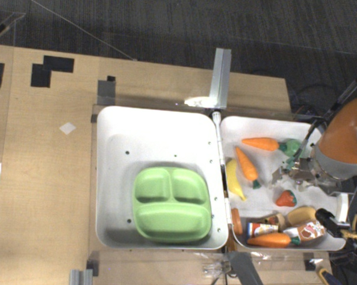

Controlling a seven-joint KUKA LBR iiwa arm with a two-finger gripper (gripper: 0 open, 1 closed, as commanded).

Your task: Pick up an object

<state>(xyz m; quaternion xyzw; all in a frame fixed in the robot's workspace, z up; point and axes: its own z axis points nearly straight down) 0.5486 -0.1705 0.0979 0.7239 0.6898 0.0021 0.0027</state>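
gripper hung low in right bin, jaw state unclear; strawberry just below. best: centre over it, descend straight, avoid carrot.

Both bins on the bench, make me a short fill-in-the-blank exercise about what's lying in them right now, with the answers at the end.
1. The left bin holds a divided plate whose colour is ____.
2. The yellow banana lies in the ____ bin.
3. Just below the gripper lies a small red ____.
4. The plate has ____ compartments.

Missing words: green; right; strawberry; three
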